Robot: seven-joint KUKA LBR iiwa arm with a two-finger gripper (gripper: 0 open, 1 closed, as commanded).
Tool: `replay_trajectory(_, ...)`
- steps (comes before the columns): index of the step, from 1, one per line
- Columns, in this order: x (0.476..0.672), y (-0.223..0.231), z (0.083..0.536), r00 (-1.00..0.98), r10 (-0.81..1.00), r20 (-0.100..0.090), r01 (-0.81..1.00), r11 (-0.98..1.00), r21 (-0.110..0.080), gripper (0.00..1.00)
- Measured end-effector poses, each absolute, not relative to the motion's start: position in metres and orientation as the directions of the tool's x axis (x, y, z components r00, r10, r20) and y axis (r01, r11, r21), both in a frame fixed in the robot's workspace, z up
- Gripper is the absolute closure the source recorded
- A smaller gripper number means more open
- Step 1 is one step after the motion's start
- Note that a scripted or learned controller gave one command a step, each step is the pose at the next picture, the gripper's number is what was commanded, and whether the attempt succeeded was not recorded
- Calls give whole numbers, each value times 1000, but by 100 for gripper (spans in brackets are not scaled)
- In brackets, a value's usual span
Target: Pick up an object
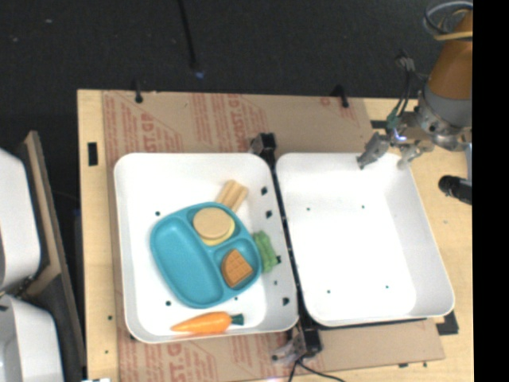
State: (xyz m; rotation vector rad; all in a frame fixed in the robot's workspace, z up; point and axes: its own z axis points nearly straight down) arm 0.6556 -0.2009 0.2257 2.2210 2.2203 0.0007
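Two white bins (127, 213): one blue tray (187, 265), one carrot (205, 322); jaws (387, 151) apart.

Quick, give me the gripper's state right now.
Gripper: open, holding nothing, fingers spread above the far right corner of the right bin.

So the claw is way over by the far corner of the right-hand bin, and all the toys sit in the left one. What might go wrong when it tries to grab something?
The claw hangs over the right bin, apart from every toy, so closing there would likely catch nothing. In the left bin, the round cookie and the waffle lie flat in the blue tray, probably hard to pinch. The carrot lies near the bin's wall, which might block a finger.
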Motion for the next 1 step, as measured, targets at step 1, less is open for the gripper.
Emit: replay_trajectory(1, 674, -219, 147, 1, 1000, 1, 1000, -1, -6, 0)
